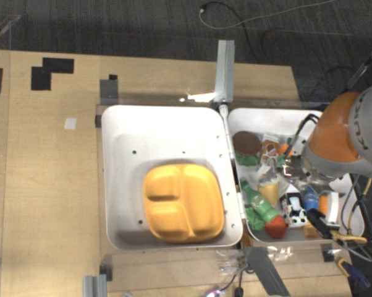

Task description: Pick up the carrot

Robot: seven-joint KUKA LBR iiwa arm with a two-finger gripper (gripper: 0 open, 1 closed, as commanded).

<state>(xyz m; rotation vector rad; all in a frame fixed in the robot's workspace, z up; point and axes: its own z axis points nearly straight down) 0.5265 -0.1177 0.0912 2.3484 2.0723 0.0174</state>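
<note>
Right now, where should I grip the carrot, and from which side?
The carrot looks like the small orange piece near the right bin's right wall. Grip its middle across the narrow width, coming straight down: a blue item crowds its view-left side, and it lies front to back. Details are blurred.

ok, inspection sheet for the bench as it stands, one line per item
Surface: wooden bench with two white bins; black tape patches at the back left.
Job's things: carrot cannot be singled out in the right bin.
Clutter: yellow divided tray in the left bin; right bin crowded with green, red, brown and blue items.
Tool: tool low over the right bin's pile; finger state unclear.
Cables: black cable on the dark floor behind.
Surroundings: metal post between the bins.
</note>
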